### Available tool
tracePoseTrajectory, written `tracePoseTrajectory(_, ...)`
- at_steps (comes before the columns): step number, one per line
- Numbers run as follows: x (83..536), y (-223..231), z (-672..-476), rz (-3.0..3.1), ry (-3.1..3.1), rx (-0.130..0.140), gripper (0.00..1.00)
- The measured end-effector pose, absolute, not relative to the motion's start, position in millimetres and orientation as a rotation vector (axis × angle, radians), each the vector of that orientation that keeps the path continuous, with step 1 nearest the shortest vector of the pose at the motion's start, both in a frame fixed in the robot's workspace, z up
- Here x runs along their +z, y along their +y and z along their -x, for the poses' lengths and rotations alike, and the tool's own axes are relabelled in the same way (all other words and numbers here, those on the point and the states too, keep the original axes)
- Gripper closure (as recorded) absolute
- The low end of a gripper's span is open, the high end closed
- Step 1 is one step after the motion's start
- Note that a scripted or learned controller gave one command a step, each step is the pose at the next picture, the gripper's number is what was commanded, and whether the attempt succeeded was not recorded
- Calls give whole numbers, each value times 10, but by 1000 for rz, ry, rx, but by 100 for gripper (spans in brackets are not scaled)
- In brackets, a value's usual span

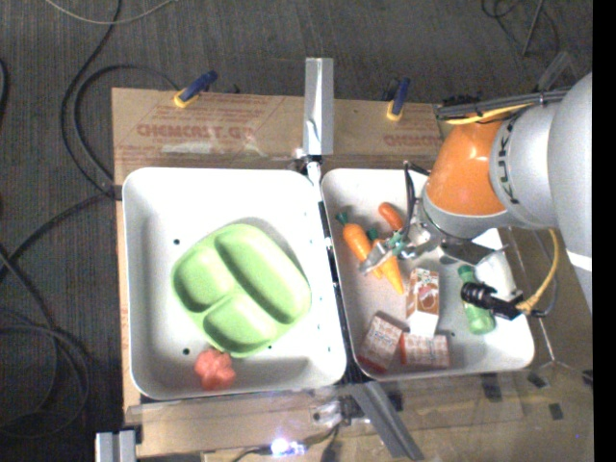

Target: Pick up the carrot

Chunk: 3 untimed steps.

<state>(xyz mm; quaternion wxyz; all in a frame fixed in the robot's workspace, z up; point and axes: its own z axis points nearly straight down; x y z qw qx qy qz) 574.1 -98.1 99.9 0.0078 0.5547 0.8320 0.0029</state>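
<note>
While the grey arm is being held out across the right edge of the right bin, the gripper is being kept low over that bin's left half, near the wall shared with the left bin. Whether the gripper is released or clenched cannot be told, since its tip is being seen against a cluster of orange shapes.

The carrot is being shown lying in the right bin near its far left corner, just beside the gripper on the side towards the shared wall, with its green top being pointed at the far edge. A second carrot is being seen a little nearer the far edge, just beside the wrist. A third carrot is being partly covered by the gripper, on the side towards the near edge. Nothing is being shown clearly gripped.

Towards the near edge of the right bin, three small printed packets are being seen lying close together, and a green bottle with a black cap is being seen near the right edge, under the arm.

In the left bin, a green divided plate is being shown at the middle, and a small pink lump is being seen near the near edge, just beside the plate.
</note>
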Motion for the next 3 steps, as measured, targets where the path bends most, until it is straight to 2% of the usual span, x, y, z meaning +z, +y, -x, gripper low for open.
tracePoseTrajectory(2,1159,-962,-5735,-1737,2605,11,100)
tracePoseTrajectory(3,1830,-660,-6131,-2153,2288,-7,100)
